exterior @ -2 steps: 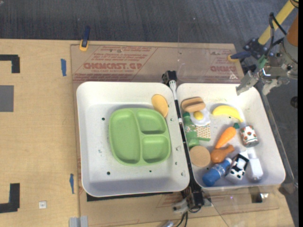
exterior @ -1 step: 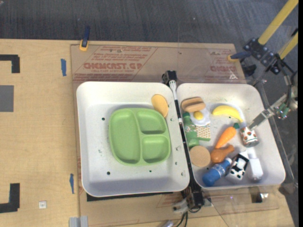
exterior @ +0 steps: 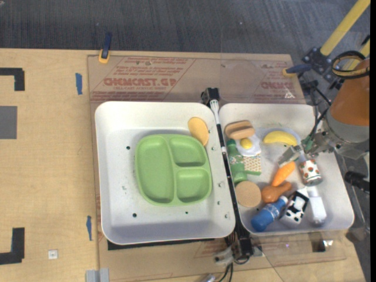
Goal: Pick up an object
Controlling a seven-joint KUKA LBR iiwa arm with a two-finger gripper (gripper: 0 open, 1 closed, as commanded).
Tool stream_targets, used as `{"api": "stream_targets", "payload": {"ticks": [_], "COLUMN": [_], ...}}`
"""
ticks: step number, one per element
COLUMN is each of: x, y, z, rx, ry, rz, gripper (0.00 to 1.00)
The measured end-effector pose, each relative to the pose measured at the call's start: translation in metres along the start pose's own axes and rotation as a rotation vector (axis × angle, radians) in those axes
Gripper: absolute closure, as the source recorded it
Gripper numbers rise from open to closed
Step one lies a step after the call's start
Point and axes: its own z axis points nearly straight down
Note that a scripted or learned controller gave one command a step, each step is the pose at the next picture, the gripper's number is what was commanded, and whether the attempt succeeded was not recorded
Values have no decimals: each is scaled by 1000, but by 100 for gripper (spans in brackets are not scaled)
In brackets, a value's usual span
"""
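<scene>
**Tool low over the right bin, beside the banana and carrot**

Camera view: Two white bins sit side by side on the tabletop [exterior: 47,157]. The left bin [exterior: 114,134] carries a green divided tray [exterior: 173,169] and a yellow-orange oval piece [exterior: 198,130] at its far right corner. The right bin [exterior: 343,207] is crowded with toy items: a hot-dog-like bun [exterior: 238,128], a fried egg [exterior: 248,146], a banana [exterior: 280,138], an orange carrot [exterior: 284,173], a tan round disc [exterior: 247,194], a blue bottle [exterior: 268,215], a black-and-white cow figure [exterior: 297,207] and a small white spotted cup [exterior: 309,170].

The arm enters from the right, and the tool [exterior: 299,148] hangs at the bin's right-middle. The banana lies just to its left and slightly farther back, long axis running roughly left-right; the carrot lies just nearer the camera, slanting from upper right to lower left. Either looks like the likeliest target, so the coming move probably turns on a short shift toward one and turning the tool across its long axis.

The tool's tips are small and dark against the clutter, so I cannot tell how far open it is or whether it has hold of anything. The wrist is partly cut off at the right edge.
</scene>
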Motion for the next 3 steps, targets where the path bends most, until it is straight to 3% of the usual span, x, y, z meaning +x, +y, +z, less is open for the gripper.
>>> {"api": "stream_targets", "payload": {"ticks": [1,2,3], "x": [35,32,129], "y": [-14,-13,22], "z": [21,9,-77], "rx": [-16,-22,-13], "ry": [-10,-17,-3], "rz": [350,352,220], "gripper": [0,100,100]}}
